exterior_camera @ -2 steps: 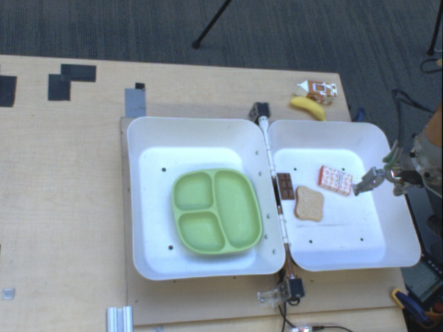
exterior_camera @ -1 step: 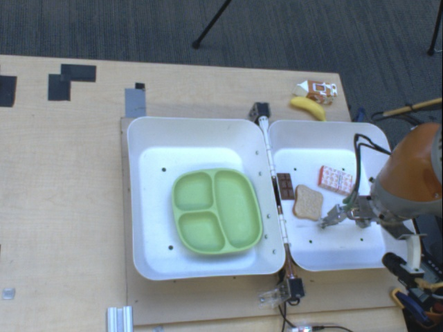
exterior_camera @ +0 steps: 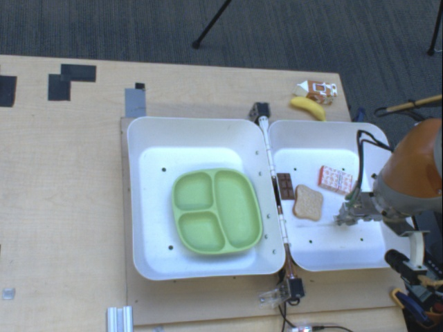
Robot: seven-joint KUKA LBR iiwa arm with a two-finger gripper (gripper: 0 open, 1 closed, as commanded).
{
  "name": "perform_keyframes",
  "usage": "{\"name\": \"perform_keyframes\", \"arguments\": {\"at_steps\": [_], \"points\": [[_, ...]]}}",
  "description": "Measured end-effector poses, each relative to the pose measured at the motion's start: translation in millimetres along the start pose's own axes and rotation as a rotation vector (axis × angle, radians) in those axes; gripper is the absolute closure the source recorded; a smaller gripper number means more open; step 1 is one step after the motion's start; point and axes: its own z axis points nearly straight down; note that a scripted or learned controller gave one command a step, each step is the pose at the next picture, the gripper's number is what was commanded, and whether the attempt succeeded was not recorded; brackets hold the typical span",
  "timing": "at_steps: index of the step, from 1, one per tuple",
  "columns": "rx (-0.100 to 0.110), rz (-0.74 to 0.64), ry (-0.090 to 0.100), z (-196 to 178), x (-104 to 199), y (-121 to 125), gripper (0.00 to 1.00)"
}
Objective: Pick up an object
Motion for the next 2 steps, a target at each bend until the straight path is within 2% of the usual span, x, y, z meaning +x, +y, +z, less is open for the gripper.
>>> {"name": "perform_keyframes", "arguments": {"at_steps": [1, 2], "points": [[0.0, 0.0, 0.0, 0.1, 0.0, -0.1, 0.0], [-0.003, -0.002, 0.0, -10.4, 0.4, 1.5, 1.0]]}}
